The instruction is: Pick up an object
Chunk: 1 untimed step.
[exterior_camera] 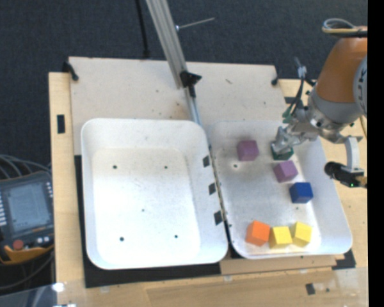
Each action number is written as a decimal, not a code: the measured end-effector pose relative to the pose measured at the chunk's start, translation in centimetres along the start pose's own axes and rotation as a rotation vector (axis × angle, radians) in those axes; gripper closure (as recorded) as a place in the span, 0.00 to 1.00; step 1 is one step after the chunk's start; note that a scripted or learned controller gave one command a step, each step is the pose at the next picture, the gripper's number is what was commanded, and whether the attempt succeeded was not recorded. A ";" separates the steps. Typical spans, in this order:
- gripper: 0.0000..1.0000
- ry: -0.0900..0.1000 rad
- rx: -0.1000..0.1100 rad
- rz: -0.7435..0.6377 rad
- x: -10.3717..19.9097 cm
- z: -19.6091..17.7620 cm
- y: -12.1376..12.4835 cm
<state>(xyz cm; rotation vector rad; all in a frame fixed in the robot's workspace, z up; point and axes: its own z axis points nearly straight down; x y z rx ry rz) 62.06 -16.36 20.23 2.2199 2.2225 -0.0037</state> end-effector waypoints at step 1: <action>1.00 0.004 -0.002 -0.006 5.7 -1.4 -1.4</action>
